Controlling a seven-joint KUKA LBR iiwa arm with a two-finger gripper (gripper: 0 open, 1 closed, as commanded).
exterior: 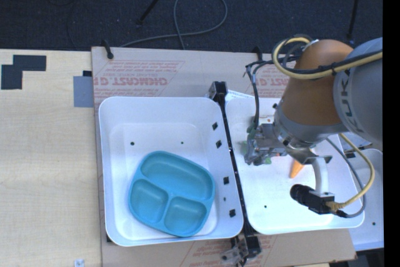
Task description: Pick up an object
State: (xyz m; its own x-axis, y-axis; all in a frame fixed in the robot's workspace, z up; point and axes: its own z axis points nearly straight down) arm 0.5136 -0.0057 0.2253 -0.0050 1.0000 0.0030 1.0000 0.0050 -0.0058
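Left bin [119,134]: blue tray [170,192] lying flat in the lower half, untouched. Right bin [275,216]: gripper [257,154] down near the divider; a green scrap shows at it (grip state: cannot tell). Orange object [296,167] just right, part-hidden under the wrist. Bench [44,166] pale wood; dark floor with cables at frame top.

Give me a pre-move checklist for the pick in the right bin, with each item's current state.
1. Claw over the right bin: ok.
2. Claw open or shut: cannot tell, wrist hides it.
3. Anything gripped: cannot tell.
4. Target in sight: an orange object lies beside the claw, partly hidden under the arm: ok.
5. Blue divided plate sits in the left bin, outside the work area: ok.
6. Black cable end hangs over the right bin, possible snag: not ok.
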